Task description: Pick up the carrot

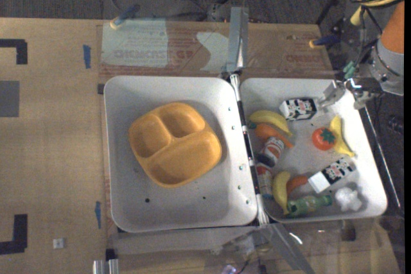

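Hovering at the upper right of the frame, the gripper (341, 90) hangs over the top right corner of the right bin; its pale fingers stand a little apart with nothing between them.

Two white bins sit side by side. One is the left bin (128, 202), in the middle of the frame, and it bears a single yellow divided plate (174, 143) with three compartments. The other is the right bin (376, 183), at the right of the frame, which carries the small items.

Three bananas lie in the right bin: one (270, 119) near its upper left, one (340, 136) along its right side, and one (280, 189) low in the middle. Two black-and-white cartons are there, one (298, 108) near the top and one (332, 174) lower right. One green bottle (309, 204) lies along the bottom edge, with one white crumpled lump (348, 197) just right of it. One small jar with a red label (272, 151) stands near the bin's left wall. One tomato (324, 138) sits just left of the right-hand banana.

One carrot (266, 132), orange, lies in the upper left part of the right bin, just below the upper banana and touching the jar, well apart from the gripper.
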`<state>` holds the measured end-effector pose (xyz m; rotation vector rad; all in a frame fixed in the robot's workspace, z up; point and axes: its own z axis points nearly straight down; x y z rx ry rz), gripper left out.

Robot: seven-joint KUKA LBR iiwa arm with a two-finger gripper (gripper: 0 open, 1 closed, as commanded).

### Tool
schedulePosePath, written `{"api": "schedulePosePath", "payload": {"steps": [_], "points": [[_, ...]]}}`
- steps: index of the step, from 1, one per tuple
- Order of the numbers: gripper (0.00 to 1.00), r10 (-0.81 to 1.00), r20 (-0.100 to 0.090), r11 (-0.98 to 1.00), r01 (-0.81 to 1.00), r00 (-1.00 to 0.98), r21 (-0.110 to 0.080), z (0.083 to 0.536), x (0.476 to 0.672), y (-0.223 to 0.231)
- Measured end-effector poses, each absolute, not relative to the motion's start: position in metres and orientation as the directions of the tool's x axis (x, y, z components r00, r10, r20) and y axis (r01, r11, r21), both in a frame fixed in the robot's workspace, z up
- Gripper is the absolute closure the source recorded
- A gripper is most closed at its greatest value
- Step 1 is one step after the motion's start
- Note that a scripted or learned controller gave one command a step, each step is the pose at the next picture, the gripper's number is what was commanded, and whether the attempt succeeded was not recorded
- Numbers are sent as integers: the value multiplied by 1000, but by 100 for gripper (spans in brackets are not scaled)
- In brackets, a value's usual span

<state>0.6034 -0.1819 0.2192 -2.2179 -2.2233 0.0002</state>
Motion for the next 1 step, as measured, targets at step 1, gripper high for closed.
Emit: {"api": "schedulePosePath", "payload": {"steps": [1], "points": [[0, 998, 1, -68, 998, 68, 3, 86, 537, -128]]}}
